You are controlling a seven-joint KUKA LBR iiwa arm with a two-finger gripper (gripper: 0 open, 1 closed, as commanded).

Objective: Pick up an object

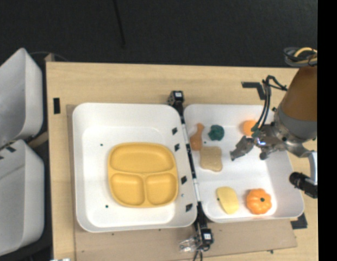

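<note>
Camera view: nothing is lifted yet. Jaws of the gripper hang spread and empty, right of the tan slice, which lies in the right bin; grasp remains.

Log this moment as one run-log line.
tool: open, over right bin, holding nothing | nearest: toast piece | pumpkin untouched | yellow tray in left bin

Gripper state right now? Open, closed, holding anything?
Gripper: open, holding nothing, over the right bin between the green toy and the small orange ball.
</note>
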